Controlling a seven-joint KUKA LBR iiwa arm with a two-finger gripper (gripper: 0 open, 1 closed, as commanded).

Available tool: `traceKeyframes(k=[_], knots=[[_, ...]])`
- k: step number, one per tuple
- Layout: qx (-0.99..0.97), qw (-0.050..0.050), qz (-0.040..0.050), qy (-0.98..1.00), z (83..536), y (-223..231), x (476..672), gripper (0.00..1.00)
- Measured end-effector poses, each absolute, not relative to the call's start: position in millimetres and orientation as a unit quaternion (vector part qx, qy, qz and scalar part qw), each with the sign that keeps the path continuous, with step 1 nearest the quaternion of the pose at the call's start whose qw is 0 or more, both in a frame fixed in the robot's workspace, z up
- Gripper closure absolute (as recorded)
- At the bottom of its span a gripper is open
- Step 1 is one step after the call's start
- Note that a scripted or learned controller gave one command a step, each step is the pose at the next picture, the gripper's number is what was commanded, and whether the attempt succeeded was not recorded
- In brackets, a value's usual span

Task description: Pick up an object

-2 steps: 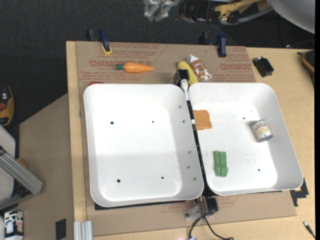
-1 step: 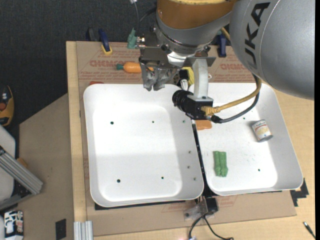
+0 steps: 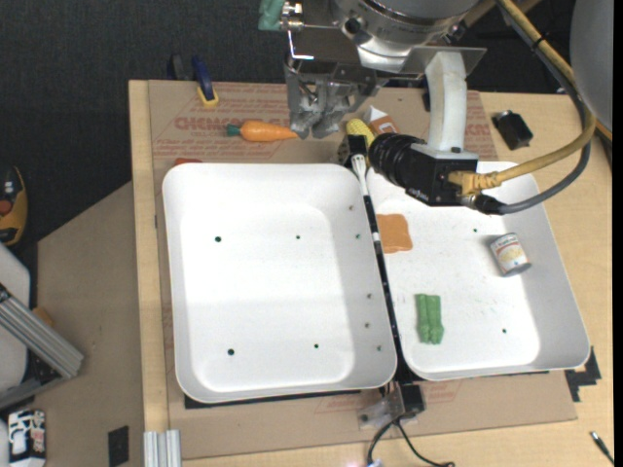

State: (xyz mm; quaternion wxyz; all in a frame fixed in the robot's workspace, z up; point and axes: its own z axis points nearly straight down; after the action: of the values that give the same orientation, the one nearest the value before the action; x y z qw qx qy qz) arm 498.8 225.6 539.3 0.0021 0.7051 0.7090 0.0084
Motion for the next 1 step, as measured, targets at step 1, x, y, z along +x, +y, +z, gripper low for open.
traceKeyframes(k=[1], knots=[[0.707, -0.004, -0.0094, 0.707, 347.8, 224.2, 476.2, 1.00]])
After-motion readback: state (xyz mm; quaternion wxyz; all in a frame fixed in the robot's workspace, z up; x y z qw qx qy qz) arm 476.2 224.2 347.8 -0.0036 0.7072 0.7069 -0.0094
